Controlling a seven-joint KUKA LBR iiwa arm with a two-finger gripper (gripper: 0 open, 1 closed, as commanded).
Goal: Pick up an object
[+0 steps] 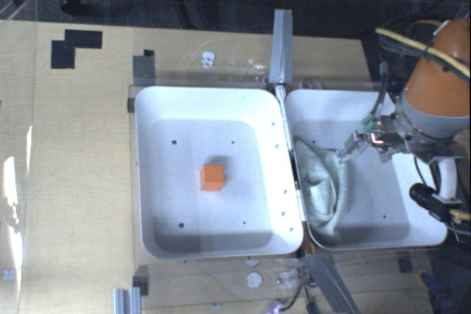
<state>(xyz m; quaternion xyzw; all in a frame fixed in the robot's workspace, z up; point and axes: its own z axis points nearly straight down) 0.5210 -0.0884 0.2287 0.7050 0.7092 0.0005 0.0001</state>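
Two white bins are seen side by side on the pale wooden surface, filling the middle of the frame. The left bin sits at centre, the right bin at centre right, their inner rims touching along a grey divider rail that runs up toward the top. The arm is seen at the right edge, grey with its orange band, bent over the right bin. A grey-green crumpled cloth is lying along the left wall of the right bin, lower middle right of the frame. The tool is hanging just above the cloth's upper end, near it; contact cannot be confirmed. Whether the tool is apart or together cannot be told, too small and blurred. Nothing is seen clamped in it. A small orange cube is sitting alone at the middle of the left bin, well apart from the tool.

Step judged: approach stage, grasp not yet made; cloth is judged the likelier target, being nearest. Next move would call for a descent onto the cloth's bunched upper fold, closing on a raised ridge, then a lift. Soft fabric by the wall may slip out or snag.
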